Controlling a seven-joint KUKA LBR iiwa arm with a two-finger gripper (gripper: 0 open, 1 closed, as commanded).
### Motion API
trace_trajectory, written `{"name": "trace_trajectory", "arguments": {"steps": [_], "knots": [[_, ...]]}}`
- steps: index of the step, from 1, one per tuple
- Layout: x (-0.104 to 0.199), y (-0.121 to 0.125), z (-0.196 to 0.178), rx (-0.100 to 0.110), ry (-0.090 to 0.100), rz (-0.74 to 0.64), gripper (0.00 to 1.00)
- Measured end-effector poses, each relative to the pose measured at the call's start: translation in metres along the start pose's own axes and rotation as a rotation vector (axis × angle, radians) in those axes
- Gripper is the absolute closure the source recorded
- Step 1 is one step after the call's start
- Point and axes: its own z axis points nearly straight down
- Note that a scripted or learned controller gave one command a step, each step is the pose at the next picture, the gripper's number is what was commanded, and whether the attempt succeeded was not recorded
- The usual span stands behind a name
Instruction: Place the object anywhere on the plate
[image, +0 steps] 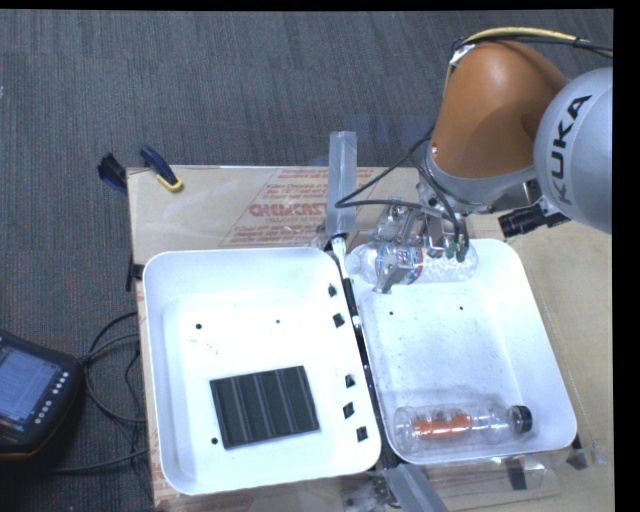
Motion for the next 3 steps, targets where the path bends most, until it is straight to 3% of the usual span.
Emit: {"name": "trace_trajectory", "arguments": {"steps": [1,2,3], "knots": [[-0.001,0.0,-0.008,-0.003,0.0,0.003,1.0],[-0.003,0.035,-0.055,0.01,-0.003,-0.105,1.0],[-0.007,-0.007,0.021,0.01,0.002,-0.22,1.0]]}}
